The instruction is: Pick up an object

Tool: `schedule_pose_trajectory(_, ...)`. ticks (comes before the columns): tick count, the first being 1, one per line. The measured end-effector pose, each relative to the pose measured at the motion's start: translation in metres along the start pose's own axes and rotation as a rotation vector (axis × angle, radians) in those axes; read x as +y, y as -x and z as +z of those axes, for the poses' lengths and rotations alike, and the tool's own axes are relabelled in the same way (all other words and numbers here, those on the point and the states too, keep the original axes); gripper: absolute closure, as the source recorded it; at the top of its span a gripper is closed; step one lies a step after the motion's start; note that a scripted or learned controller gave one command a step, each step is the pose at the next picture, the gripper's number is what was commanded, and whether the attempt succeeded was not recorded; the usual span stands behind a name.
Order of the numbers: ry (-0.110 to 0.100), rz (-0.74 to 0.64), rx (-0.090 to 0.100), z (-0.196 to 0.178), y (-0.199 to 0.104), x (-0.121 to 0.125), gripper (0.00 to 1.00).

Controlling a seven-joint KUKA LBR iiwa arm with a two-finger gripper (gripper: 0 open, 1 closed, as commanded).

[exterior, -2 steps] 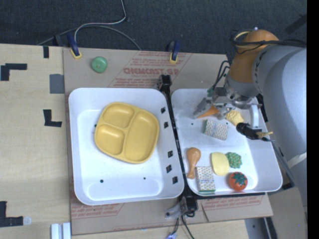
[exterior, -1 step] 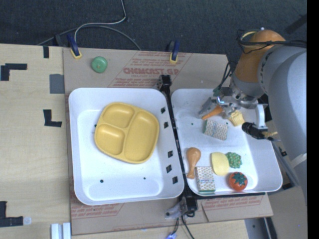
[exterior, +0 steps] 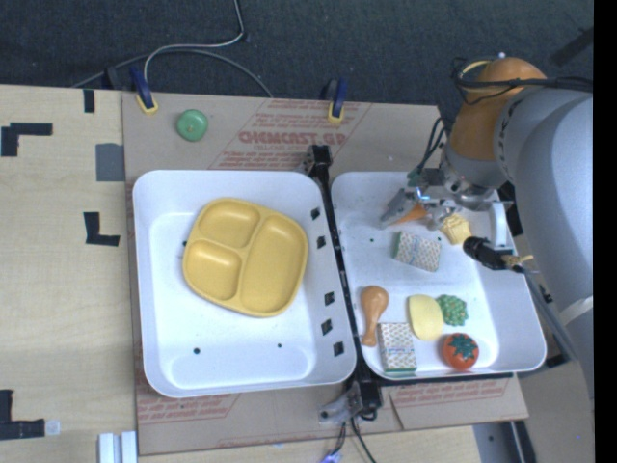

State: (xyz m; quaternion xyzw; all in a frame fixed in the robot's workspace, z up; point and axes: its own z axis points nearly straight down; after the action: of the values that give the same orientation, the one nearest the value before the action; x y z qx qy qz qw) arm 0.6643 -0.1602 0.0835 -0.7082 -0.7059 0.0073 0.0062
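Pincer, grip unclear, crowded by orange piece, yellow block, speckled block.

Soft, even light from above. The white bins look bright. Shadows are faint. The picture is a bit blurry.

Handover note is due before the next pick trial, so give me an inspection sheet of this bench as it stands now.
Surface: cardboard sheet over a wooden bench, bearing two white bins side by side.
Job's things: right bin holds a drumstick, yellow piece, green piece, tomato, two speckled blocks, small yellow item.
Clutter: left bin holds a yellow divided plate; green ball on the cardboard.
Grippers: hand low over the right bin's far part, an orange item at its tip; grip state unclear.
Cables: white cable behind the bench.
Surroundings: dark carpet.
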Motion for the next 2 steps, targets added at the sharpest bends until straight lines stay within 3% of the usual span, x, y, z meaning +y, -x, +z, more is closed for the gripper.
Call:
schedule_pose_trajectory(1, 0.002, 0.001, -0.002, 0.000, -0.004, 0.000, 0.00)
schedule_pose_trajectory(2, -0.001, -0.007, 0.021, -0.002, 0.024, 0.003, 0.00)
